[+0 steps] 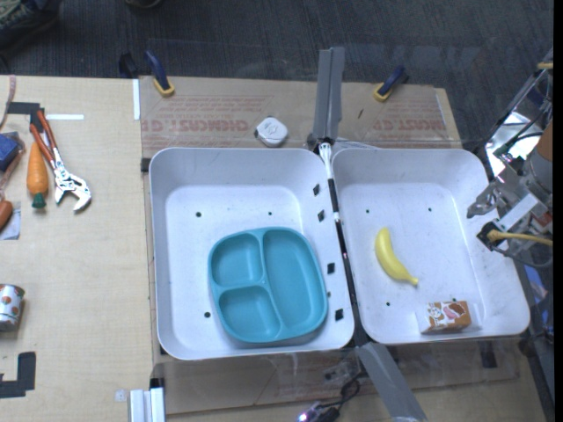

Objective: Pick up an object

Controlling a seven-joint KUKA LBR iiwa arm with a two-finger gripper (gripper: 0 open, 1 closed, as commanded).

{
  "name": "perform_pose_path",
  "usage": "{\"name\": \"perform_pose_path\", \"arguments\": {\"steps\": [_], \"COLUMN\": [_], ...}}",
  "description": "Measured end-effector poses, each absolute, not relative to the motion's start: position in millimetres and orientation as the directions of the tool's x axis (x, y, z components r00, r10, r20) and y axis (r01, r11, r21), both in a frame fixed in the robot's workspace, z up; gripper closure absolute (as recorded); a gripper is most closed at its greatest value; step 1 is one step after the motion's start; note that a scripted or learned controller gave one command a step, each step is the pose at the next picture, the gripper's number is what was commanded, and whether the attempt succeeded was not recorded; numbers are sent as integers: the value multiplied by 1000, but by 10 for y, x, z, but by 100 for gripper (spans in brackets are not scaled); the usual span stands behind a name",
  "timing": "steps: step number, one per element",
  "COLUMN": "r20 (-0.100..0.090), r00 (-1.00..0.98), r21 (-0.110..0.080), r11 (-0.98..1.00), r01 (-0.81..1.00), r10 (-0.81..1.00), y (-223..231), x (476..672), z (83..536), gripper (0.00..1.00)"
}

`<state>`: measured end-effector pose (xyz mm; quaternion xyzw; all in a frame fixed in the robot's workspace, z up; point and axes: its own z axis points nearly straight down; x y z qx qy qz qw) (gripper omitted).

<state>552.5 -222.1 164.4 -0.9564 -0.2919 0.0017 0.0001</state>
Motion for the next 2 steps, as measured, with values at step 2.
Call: {"name": "perform_pose_path", "arguments": {"steps": [2], "r20": [-4], "r00": [980], "r21": [-3], "r11": [-980], "r01": [200], "r10": [200], "y": [-1731], "x": [4829], "z": [906], "gripper": [0]}}
